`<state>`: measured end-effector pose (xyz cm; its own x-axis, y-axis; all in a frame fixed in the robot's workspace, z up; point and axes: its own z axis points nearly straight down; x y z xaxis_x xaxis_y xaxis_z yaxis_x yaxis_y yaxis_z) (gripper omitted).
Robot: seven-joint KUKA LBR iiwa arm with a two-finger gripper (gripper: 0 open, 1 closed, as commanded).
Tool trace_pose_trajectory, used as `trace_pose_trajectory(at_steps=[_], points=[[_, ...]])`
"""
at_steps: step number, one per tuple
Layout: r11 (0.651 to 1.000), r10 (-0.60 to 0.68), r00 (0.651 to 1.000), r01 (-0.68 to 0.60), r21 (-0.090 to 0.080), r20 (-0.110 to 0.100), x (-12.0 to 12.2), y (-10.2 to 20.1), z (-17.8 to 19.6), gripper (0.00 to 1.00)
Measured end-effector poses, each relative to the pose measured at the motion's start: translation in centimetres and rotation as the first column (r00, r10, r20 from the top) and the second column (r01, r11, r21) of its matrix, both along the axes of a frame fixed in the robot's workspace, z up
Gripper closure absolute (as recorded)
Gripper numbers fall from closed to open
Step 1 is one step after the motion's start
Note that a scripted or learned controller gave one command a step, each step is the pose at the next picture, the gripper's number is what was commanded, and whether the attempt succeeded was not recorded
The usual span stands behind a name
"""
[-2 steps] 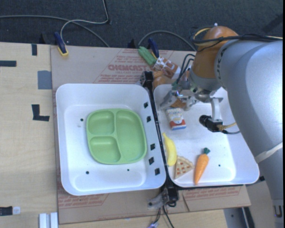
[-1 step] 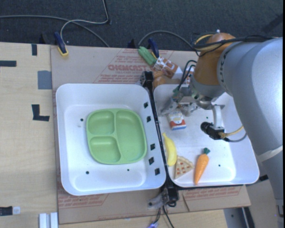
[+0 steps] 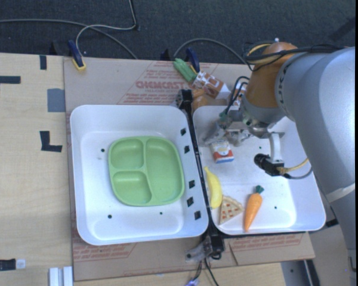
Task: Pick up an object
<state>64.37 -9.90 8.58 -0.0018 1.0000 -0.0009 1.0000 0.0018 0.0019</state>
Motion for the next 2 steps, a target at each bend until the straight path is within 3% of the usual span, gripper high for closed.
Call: trace_pose_trajectory(at_steps=[1,2], points=[[1.0,-0.001,1.0,0.001,-0.001,0.001,-1.9,0.37,0.02,0.0],[1.0,-0.001,1.0,0.001,-0.002,0.001,-1.91,0.36,0.96,1.0]])
